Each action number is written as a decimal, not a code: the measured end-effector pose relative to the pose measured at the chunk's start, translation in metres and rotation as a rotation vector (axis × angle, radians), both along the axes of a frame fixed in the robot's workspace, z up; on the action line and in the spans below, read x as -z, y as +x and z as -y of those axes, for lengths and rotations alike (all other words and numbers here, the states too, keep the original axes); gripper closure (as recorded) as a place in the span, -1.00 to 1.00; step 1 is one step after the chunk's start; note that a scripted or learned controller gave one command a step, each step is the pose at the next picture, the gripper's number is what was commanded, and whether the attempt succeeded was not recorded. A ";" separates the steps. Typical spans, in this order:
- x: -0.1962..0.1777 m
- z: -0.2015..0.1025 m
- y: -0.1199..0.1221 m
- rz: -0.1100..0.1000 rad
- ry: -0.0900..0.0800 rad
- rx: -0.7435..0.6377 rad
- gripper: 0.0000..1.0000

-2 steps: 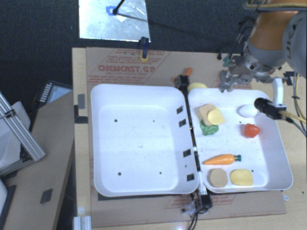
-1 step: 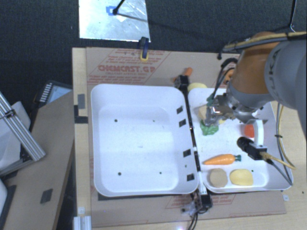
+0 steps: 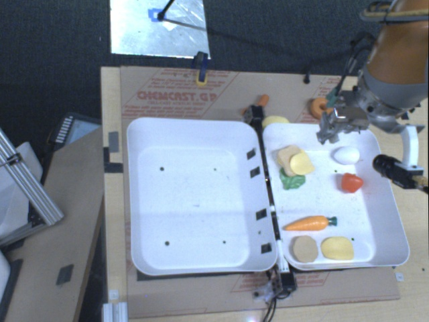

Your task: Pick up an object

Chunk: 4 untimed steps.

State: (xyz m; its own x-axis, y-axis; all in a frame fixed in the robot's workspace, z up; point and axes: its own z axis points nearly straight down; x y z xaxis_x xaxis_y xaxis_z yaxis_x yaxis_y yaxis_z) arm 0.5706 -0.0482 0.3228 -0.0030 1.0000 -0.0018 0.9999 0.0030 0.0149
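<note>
The right white bin [image 3: 389, 213] holds several toy foods. A white egg [image 3: 346, 155] lies near its far side, with a red piece [image 3: 351, 182] just in front of it. A carrot [image 3: 309, 223] lies lower down, above a tan disc [image 3: 305, 248] and a yellow piece [image 3: 337, 248]. A tan and yellow pair [image 3: 295, 160] rests on a green leaf [image 3: 292, 180] near the divider. My gripper [image 3: 328, 131] hangs over the bin's far edge, up and left of the egg, with nothing seen in it.
The left white bin [image 3: 194, 193] lies beside the right one. A pale yellow piece [image 3: 275, 121] sits at the right bin's far left corner. An orange object [image 3: 318, 106] lies on the cardboard behind the gripper. A black part [image 3: 395, 170] juts over the bin's right rim.
</note>
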 end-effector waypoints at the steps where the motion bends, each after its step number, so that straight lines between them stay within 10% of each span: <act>1: 0.107 -0.054 -0.088 -0.029 0.005 -0.002 1.00; 2: 0.107 -0.119 -0.059 -0.013 0.003 -0.005 1.00; 3: -0.026 -0.130 -0.054 0.002 0.006 -0.004 1.00; 4: -0.029 -0.129 -0.055 -0.010 0.002 -0.006 1.00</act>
